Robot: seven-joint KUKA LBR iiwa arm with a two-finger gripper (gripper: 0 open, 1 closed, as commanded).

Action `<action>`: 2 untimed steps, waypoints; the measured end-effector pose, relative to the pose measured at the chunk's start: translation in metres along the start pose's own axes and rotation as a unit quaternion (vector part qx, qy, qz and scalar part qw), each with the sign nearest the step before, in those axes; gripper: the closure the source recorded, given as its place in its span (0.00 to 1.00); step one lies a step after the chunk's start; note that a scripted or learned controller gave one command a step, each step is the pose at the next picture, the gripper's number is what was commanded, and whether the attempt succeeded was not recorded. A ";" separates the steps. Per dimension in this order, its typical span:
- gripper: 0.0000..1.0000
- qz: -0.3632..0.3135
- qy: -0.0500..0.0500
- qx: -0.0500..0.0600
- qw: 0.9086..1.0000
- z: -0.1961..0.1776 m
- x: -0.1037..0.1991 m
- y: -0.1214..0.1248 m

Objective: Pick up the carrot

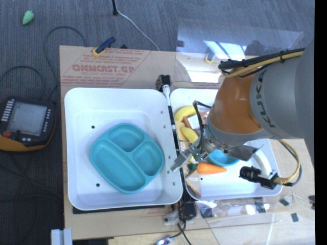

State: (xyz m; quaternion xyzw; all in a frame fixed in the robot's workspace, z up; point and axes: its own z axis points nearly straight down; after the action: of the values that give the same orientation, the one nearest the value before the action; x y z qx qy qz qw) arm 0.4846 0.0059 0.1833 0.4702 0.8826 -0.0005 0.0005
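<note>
- Carrot (211, 169): lying in right bin (265, 185), near side, just right of gripper (190, 156).
- Fingers: spread apart, grasping nothing, at bin's left wall.
- Bananas (185, 122): far-left of right bin.
- Teal divided plate (127, 157): in left bin (82, 103).

Your arm (255, 101) reaches over the right bin (265, 188), its gripper (190, 154) low at that bin's left side, near the divider. The carrot (210, 169) lies on the bin floor just right of the gripper, orange, pointing right. A banana (185, 121) lies above it; a blue item (224, 158) sits under the wrist. Your left bin (82, 106) holds a teal divided plate (104, 160).
</note>
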 end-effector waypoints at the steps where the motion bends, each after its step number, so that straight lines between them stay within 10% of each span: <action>1: 0.00 0.047 0.000 0.001 0.999 0.000 -0.052 -0.036; 2: 0.00 0.165 0.000 0.001 0.986 0.000 -0.036 -0.024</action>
State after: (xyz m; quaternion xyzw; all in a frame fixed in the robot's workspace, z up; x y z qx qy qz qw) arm 0.4843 -0.0376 0.1831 0.6095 0.7928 -0.0012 0.0002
